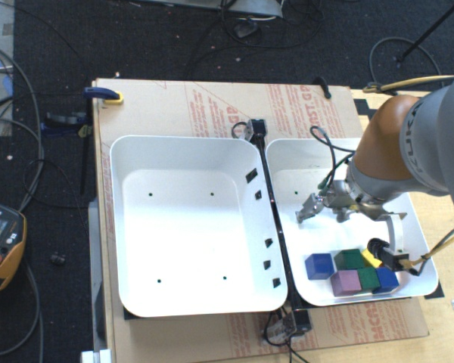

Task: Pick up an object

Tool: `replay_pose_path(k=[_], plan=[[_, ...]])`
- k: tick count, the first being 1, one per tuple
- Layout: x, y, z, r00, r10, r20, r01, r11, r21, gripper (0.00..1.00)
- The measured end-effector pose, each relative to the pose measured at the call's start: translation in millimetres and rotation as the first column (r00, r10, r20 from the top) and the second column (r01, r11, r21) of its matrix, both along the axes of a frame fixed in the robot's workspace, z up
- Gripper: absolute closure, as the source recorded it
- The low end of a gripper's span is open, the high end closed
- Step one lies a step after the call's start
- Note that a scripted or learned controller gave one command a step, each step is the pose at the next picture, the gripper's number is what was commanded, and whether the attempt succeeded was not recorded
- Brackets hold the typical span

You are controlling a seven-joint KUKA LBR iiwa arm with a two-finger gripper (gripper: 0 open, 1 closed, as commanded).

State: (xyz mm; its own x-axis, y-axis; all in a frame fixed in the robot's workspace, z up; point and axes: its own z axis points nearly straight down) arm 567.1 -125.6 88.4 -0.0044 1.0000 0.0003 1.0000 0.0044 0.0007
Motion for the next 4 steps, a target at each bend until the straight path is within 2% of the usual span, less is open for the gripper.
replay_pose_path(k=[1, 2, 3, 4], plan=[[-35, -63, 7, 1.000, -0.010, -0.001, 0.010, 1.000, -0.001, 0.00], [-21, 5, 0, 1.000, 0.001, -0.001, -0.001, 1.000, 0.002, 0.00], [-68, -31, 0, 1.000, -0.008, -0.001, 0.008, 1.000, -0.001, 0.00], [-63, -73, 0, 1.000, -0.007, 0.000, 0.007, 1.000, -0.001, 0.00]])
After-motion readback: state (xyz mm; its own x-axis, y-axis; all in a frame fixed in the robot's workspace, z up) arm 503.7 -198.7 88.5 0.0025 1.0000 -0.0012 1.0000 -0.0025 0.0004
